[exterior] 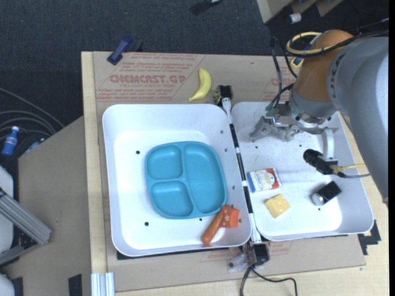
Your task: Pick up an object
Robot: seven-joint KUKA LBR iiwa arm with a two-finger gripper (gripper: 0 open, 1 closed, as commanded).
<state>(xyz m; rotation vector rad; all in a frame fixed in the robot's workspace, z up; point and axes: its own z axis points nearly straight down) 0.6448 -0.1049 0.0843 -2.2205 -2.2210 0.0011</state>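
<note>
Red-and-white packet (263,180) beside cheese wedge (277,205), print unreadable; "CHEMCAST" on bench board (148,78); hand (276,127) state unclear.

Bright, even overhead light; the white bins (123,165) glare slightly; shadows soft and faint; the picture is somewhat grainy; dark floor (62,17) dim.

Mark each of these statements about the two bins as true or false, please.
1. The blue divided plate lies in the left bin. True.
2. The banana lies inside the right bin. False: it lies on the bench behind the left bin.
3. The orange carrot toy sits at the left bin's near right corner. True.
4. The yellow cheese block rests on the plate. False: it lies in the right bin, near the small red-and-white box.
</note>
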